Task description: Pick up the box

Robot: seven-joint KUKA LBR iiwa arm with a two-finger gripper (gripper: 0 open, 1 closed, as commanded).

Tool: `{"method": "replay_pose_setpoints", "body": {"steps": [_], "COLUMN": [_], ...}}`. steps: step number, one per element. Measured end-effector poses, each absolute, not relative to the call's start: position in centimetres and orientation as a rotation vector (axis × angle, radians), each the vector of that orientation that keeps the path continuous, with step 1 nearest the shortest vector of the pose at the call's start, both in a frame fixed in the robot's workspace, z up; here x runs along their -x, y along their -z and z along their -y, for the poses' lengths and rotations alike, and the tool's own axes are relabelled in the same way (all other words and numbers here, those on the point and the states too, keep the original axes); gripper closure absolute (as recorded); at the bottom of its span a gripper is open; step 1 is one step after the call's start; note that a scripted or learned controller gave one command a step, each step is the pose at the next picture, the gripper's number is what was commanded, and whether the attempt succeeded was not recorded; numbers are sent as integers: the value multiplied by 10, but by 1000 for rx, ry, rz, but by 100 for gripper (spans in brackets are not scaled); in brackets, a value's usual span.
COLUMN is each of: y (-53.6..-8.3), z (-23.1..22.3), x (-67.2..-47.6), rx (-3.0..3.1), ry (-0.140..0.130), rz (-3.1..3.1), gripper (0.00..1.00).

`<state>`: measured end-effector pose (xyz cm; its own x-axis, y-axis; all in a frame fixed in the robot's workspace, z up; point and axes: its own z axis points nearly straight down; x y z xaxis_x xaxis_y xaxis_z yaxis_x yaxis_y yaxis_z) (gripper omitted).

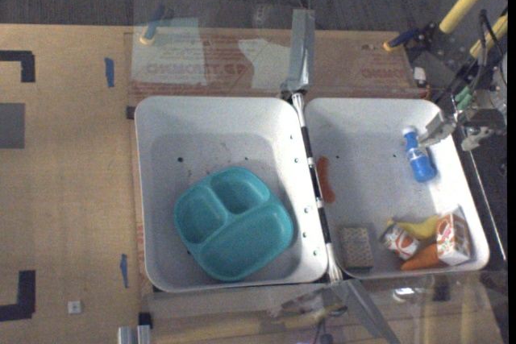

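Hovering at the right bin's (322, 121) far right edge, my gripper (439, 127) sits just beside the blue bottle (418, 159), and whether it is open or closed I cannot tell from up here. My box (453, 238), white and orange, lies down in that bin's near right corner, touching the banana (419, 227), carrot (420, 257) and small carton (397, 240). Nothing lifted yet, so by my reckoning the whole reach, grip and raise is left to do.

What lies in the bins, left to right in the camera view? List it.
Teal divided plate → red sausage-shaped piece → grey sponge → blue bottle; the box lies rightmost, in the corner pile.
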<state>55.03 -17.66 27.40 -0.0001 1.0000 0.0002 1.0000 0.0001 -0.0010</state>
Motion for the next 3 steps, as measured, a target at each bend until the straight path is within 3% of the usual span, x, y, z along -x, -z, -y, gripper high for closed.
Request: {"method": "replay_pose_setpoints", "body": {"steps": [1, 2, 3], "y": [-124, -88, -87], "z": [155, 116, 128], "x": [-549, -508, -624], "rx": [2447, 2419, 2381], "ry": [-2, 10, 10], "rz": [1966, 2017, 2062], "gripper": [0, 0, 0]}}
